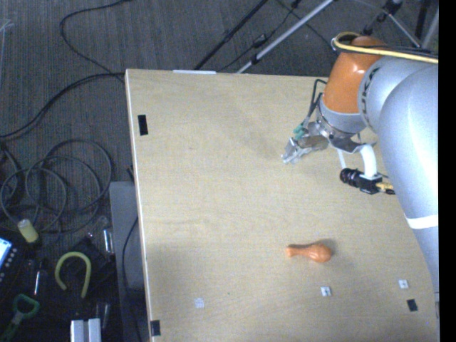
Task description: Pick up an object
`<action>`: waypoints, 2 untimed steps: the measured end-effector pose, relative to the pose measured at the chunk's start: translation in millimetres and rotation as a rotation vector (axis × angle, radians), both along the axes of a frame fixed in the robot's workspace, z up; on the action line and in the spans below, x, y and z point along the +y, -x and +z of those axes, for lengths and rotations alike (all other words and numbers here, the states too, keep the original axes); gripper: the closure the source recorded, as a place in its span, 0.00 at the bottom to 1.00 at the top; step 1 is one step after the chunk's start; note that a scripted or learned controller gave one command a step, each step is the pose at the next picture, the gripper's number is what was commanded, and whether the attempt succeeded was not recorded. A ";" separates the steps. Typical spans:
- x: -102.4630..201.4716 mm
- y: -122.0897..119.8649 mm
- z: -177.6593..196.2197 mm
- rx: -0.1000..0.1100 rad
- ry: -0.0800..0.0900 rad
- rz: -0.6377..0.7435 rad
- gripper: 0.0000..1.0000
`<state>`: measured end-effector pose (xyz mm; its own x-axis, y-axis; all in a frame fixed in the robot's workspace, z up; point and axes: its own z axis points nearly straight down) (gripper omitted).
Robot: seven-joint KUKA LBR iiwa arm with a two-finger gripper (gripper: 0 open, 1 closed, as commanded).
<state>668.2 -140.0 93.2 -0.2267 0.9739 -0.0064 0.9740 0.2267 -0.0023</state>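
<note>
So the bench top (214, 191) fills most of the view, with the arm (399, 120) coming in over its right edge near the far right corner. The gripper (296, 150) hangs over the bench's right half, toward the far edge. A small pear-shaped object (311, 251) lies on the bench closer to the near edge, well apart from the gripper and nearer the camera. Loose cables (53, 184) sit on the floor off the left edge.

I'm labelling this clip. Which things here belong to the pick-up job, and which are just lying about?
Job:
- orange pear-shaped object on the tan board
- gripper

Lying about:
- cables on the floor
- yellow-green hook
- small white markers on the board
</note>
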 end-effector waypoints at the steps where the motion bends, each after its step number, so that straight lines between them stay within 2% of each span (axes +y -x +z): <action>1: -0.1 0.1 0.0 0.000 0.001 0.000 0.00; 2: 9.0 -0.5 18.6 -0.001 -0.004 0.262 0.00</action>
